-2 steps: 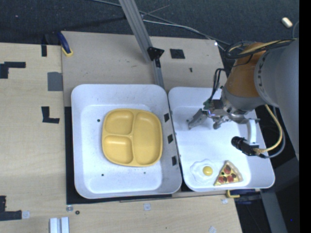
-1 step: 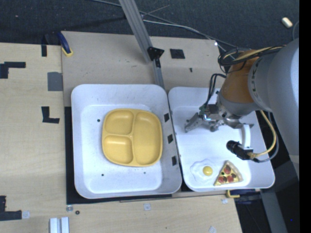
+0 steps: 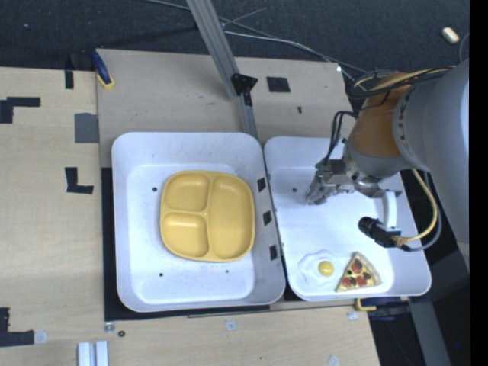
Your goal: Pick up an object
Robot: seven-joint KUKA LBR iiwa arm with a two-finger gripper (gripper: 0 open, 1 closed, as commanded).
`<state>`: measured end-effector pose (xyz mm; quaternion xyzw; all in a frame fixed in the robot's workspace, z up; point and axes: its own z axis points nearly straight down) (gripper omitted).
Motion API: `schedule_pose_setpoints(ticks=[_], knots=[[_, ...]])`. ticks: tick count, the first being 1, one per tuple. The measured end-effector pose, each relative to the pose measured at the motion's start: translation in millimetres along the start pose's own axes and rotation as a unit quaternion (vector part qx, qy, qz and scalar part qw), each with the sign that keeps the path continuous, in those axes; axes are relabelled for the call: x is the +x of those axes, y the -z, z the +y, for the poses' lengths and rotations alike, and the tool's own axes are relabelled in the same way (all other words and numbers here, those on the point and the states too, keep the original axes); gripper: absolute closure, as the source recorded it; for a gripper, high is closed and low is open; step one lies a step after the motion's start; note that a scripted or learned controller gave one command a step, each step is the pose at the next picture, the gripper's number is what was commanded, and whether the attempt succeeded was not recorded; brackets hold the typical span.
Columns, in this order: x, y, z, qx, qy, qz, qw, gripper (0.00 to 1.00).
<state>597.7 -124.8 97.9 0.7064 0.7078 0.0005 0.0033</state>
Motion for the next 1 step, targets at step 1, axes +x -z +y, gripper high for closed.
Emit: schedule_pose_setpoints(ticks=[1], knots=[[-7.9,60.0,1.4,0.001,-0.001,0.001,1.0,1.0]])
